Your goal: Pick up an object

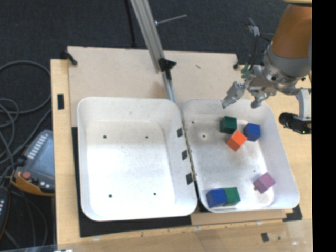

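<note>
Camera view: gripper (243, 97) hovers fingers apart above green cube (228, 124). Cube appears light, rigid, smooth; grasp across two opposite flat faces, clear of orange cube (237, 140).

At the frame's upper right, the gripper (242, 100) hangs with fingers spread above the right bin (281, 156), over a dark green cube (228, 124).

We look down on a table (121, 70) bearing two bins side by side. The left bin (131, 159) holds no blocks. In the right bin (281, 156), three blocks (237, 139) cluster near the back, two blocks (223, 197) touch at the front left, and one block (264, 182) sits front right. The pincer (242, 100) hangs above the right bin's back rim.
</note>
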`<act>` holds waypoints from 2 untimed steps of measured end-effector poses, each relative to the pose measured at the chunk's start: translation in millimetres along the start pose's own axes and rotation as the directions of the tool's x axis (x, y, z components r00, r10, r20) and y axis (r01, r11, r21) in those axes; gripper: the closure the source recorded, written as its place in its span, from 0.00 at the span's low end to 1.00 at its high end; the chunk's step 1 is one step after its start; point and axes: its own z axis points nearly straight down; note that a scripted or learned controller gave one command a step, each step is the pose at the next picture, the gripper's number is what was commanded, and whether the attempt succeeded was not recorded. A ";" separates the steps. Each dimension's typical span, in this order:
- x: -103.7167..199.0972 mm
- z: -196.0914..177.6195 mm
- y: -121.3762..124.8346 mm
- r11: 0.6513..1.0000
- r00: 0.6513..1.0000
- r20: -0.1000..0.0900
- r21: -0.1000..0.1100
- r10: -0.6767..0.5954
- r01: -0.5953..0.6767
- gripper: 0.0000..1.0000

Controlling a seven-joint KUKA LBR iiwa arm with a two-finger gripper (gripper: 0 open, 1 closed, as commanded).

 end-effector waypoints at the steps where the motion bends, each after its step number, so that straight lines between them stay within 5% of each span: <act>1: -26.6 135.2 42.3 1.000 1.000 0.001 0.005 0.002 -0.002 0.00; 2: -35.5 168.2 30.7 1.000 1.000 0.006 -0.019 -0.002 0.002 0.00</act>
